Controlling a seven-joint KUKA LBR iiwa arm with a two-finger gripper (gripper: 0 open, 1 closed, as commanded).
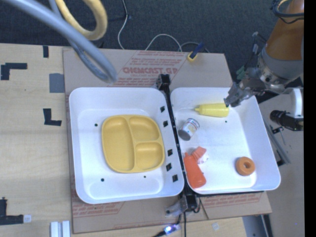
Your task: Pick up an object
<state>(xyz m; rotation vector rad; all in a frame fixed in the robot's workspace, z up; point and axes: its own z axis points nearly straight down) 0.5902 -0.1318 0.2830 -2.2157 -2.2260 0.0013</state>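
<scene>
So, I'm at the approach step, nothing picked up yet as far as I can judge. My gripper hangs over the far right part of the right bin, with its tip just beside the right end of the yellow bottle, maybe touching it, I can't tell from this angle. I also can't tell how my jaws stand; they're a dark blur against the bin wall, and I see nothing between them.

The bottle lies on its side, cap end pointing toward the divider between the bins. Using the bottle as the marker: a small silver can sits just in front of it toward the divider, an orange bottle lies further front along the divider, and a brown donut sits well apart near the front right. The left bin holds a yellow divided plate.

Next move, I reckon: get centred over the bottle's body, straddle it across its narrow width, come down, then close. It's round, so it could roll away.
</scene>
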